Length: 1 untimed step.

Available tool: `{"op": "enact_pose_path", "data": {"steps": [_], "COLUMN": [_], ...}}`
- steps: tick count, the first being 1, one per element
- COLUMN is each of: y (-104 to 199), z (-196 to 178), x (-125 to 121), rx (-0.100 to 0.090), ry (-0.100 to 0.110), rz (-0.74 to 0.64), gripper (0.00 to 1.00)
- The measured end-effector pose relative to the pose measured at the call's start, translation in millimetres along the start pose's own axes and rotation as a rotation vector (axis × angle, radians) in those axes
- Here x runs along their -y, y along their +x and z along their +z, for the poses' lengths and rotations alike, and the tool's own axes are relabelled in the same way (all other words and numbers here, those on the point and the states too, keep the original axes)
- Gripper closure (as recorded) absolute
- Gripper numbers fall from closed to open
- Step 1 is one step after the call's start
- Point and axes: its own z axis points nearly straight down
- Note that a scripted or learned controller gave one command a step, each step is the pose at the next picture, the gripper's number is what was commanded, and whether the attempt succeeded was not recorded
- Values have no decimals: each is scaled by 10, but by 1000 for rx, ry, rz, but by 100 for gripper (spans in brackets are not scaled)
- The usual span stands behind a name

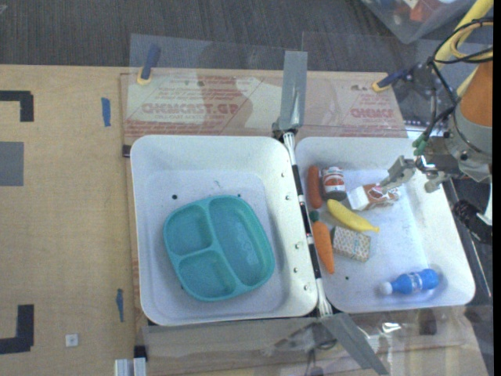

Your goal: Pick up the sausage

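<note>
**Reader:** Where does the arm sit, and how is it posed?

**Describer:** The arm enters from the right edge of the view, its orange band showing near the upper right corner. Its wrist hangs over the right rim of the right bin [462, 288], toward the bin's far side. The gripper [413, 172] points leftward and lies low over the bin's upper right area. Its two fingers [399, 168] stand spread apart, with nothing between them.

**Reader:** And the sausage?

**Describer:** The sausage [314, 186] lies lengthwise against the right bin's left wall, in the far half, well apart from the gripper. Just beside it on the right stands a small red and white can [334, 180]. Below the sausage, along the same wall, lies a carrot [324, 247].

**Reader:** What else is in that bin?

**Describer:** A banana [351, 215] lies slantwise near the middle, with a patterned square packet [352, 244] just below it. A small red and white package [379, 195] sits close to the gripper's fingertips. A blue bottle [410, 283] lies on its side near the front.

**Reader:** The left bin?

**Describer:** The left bin [156, 159] holds a teal divided tray [219, 247].
</note>
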Motion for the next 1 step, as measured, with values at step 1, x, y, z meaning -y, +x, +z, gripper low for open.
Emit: {"op": "enact_pose_path", "data": {"steps": [1], "y": [-13], "z": [-96], "x": [-7], "rx": [1], "ry": [-2], "rz": [1], "gripper": [100]}}
